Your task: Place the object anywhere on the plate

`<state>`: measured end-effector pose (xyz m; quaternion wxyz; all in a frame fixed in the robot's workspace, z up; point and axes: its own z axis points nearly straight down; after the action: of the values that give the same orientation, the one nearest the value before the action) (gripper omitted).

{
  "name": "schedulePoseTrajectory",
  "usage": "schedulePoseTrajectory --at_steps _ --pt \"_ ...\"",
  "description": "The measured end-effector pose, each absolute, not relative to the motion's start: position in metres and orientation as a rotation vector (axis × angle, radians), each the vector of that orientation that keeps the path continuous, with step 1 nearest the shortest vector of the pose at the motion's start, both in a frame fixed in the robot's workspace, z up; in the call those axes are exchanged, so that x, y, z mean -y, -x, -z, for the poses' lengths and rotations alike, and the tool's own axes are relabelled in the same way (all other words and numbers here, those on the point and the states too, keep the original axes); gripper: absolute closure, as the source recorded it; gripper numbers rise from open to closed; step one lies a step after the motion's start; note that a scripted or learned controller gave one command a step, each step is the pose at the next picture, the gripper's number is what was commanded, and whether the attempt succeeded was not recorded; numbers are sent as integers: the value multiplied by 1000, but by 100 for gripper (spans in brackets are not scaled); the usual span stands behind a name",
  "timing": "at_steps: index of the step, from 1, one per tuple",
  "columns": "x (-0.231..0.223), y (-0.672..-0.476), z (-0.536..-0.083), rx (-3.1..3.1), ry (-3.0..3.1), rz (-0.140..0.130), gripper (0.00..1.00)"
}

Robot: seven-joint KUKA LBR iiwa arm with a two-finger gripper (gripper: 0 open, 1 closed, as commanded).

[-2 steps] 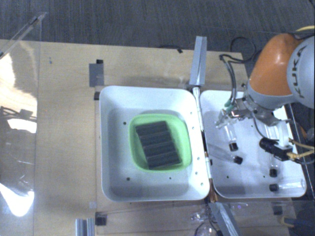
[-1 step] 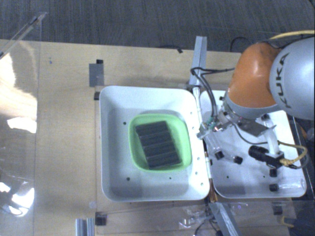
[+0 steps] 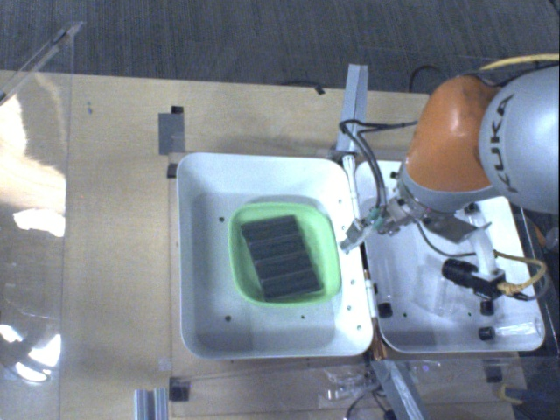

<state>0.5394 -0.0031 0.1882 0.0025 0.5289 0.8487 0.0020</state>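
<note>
From the overhead camera, the square light-green plastic plate (image 3: 284,256) sits at the centre of the left shallow white bin (image 3: 201,322). A dark grey ribbed rectangular block (image 3: 280,256) lies on the plate, tilted, its long axis running from 11 to 5 o'clock. The grey arm with orange band (image 3: 451,143) hangs over the right shallow white bin (image 3: 402,318), at 3 o'clock from the plate. Whether its gripper is released or clenched cannot be told.

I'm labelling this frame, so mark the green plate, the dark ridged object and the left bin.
green plate (image 3: 240,261): camera view, its left rim.
dark ridged object (image 3: 280,257): camera view, middle of its top face.
left bin (image 3: 199,234): camera view, bare floor left of the plate.
</note>
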Motion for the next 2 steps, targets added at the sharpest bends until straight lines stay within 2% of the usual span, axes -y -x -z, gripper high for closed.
schedulePoseTrajectory --at_steps 1,2 --pt "38 -489 -310 -2611 -1730 -9 0" --pt "110 -489 -323 -2459 -1939 -7 0"
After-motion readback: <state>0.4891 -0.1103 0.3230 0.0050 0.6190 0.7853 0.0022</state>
